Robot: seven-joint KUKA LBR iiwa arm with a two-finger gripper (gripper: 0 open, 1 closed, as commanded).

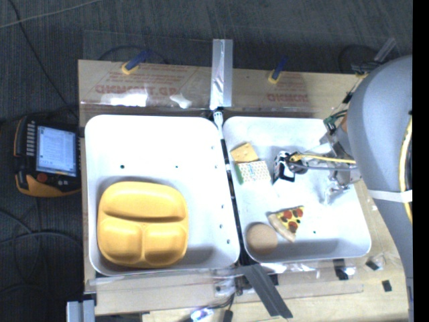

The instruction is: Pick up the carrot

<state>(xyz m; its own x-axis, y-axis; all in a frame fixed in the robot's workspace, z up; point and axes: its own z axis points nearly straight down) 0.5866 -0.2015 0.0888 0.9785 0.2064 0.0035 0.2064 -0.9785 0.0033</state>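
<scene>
Carrot can't be told apart among the right bin (358,243) clutter; its spot is unclear. Gripper (285,167) is dark and blurry, grip state unreadable, low over the bin, 12 o'clock of the pizza slice (287,221). Wooden bench (308,89), dark carpet around. Arm (382,133) enters from 3 o'clock.

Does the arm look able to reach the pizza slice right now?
Probably yes: the pizza slice lies uncovered in the right bin, and the end effector hangs over that bin with nothing between them. A brown round piece sits close beside the slice.
</scene>
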